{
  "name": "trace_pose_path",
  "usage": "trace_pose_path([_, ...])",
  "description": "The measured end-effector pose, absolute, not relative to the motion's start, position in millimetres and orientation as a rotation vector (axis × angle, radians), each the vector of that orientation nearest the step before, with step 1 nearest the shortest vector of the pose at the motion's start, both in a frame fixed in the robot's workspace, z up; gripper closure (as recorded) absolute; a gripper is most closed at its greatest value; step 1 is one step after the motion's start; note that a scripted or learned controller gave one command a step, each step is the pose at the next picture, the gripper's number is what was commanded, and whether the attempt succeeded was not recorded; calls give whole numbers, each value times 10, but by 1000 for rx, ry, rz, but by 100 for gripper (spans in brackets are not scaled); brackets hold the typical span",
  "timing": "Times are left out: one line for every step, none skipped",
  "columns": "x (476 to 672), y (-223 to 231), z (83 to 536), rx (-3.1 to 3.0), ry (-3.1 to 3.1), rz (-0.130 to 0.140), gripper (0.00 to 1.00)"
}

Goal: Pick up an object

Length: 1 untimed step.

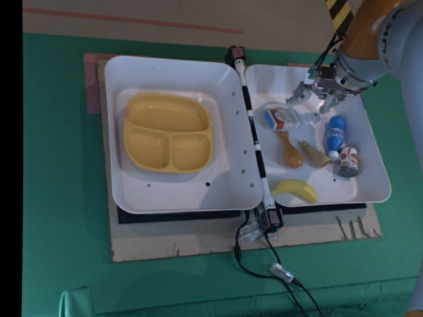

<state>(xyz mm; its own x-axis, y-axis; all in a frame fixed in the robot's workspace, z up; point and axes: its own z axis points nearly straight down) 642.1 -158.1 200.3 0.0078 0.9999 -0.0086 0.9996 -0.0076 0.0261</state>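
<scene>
Your gripper (316,96) hangs with its jaws spread and nothing between them, over the far part of the right bin (373,177). Just nearer you see a small carton (283,119), a blue bottle (335,135), a cone (315,154), a can (348,162) and a banana (295,189). The left bin (132,197) holds a yellow tray (168,133).

Carton (283,119): red, white and blue print, lettering too small to read.
Small can (348,161): patterned label, no legible words.
Readable text elsewhere: none.
</scene>
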Motion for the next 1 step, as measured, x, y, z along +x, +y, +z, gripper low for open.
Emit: trace_pose_path([6348, -1109, 1966, 2206, 2189, 30, 0])
